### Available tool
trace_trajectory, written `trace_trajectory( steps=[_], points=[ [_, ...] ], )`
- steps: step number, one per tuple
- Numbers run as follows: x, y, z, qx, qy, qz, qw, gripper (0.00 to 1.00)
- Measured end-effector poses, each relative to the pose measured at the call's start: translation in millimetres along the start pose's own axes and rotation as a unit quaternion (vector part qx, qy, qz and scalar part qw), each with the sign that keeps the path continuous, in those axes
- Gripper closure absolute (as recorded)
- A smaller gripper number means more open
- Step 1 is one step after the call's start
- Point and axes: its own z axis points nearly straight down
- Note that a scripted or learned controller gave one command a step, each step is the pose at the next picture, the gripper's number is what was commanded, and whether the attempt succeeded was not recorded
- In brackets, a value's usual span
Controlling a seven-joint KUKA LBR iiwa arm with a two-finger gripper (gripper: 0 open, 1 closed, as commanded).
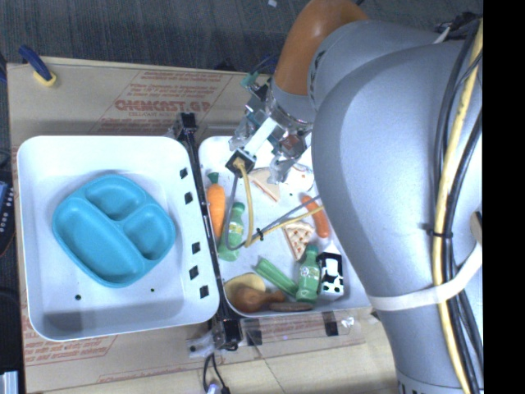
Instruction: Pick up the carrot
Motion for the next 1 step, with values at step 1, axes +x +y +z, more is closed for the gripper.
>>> trace_trajectory(
  steps=[1],
  points=[
    [-17.6,10.2,0.3,0.001,0.0,0.123,0.9925,0.0]
  ],
)
